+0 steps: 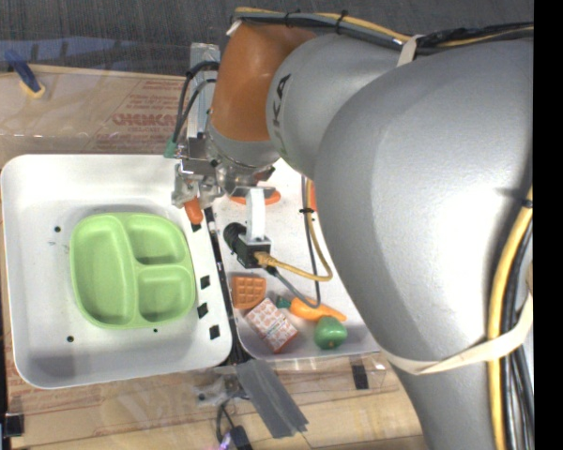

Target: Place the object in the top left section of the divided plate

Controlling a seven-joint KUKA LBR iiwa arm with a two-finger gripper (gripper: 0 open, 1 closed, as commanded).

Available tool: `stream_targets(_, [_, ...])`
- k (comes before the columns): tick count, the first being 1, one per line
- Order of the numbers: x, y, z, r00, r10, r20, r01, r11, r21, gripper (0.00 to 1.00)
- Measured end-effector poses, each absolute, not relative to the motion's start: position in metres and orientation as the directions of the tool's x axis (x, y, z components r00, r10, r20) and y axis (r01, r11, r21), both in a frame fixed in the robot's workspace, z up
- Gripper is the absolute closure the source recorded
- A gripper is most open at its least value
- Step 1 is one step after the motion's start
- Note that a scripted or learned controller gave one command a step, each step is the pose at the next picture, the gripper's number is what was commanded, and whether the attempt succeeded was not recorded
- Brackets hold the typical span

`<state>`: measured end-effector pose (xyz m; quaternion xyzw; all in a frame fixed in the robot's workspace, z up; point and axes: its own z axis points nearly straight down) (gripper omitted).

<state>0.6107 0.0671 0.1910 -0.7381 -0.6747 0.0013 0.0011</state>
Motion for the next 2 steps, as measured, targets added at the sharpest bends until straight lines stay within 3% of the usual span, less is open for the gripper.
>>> stream_targets(1, [0.5775,0.0683,0.2572,0.123,0.992,0.000,0.992,-0.123,-0.002,1.00])
stream_targets(2, [0.5772,0.0682,0.2563,0.123,0.992,-0.001,0.992,-0.123,-0.004,0.00])
